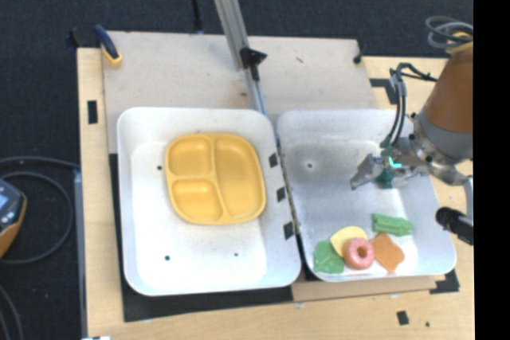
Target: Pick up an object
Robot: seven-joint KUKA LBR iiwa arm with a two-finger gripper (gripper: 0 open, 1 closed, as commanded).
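Several toy food pieces lie in the front corner of the right bin point(335, 139): a green strip point(392, 224), a yellow piece point(347, 236), a pink donut point(358, 253), an orange piece point(389, 252) and a green leaf-shaped piece point(326, 258). My gripper point(384, 174) hangs over the right bin's middle right, a little behind the green strip and apart from it. Its fingers are spread open, with nothing between them. The grey arm with its orange band point(453, 95) comes in from the right.
A yellow divided plate point(215, 177) lies in the left bin point(143, 251). A metal post point(231, 12) rises behind the bins. A black part point(453, 221) sticks in past the right bin's right rim.
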